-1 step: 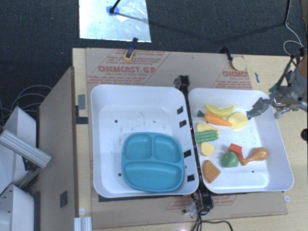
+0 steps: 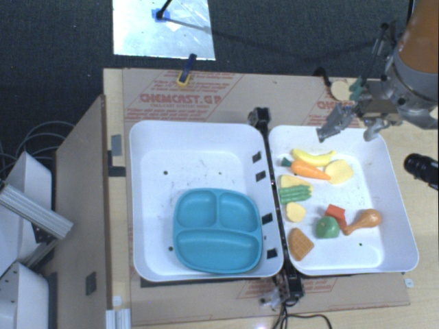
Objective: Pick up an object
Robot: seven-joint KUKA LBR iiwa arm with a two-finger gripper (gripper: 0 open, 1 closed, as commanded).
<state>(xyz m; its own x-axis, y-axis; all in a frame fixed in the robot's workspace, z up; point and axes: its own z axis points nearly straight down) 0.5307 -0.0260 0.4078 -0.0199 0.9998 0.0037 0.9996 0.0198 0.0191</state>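
You see the toy foods, with the banana (image 2: 313, 157) touching the carrot (image 2: 309, 171), lying in the right bin (image 2: 391, 184), and above this bin's far edge the gripper (image 2: 350, 130) hangs with fingers apart, holding nothing.

The arm (image 2: 418, 53) is cut off by the right and top edges

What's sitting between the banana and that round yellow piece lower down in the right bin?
In the camera view, a carrot and green beans lie between the banana and round piece.
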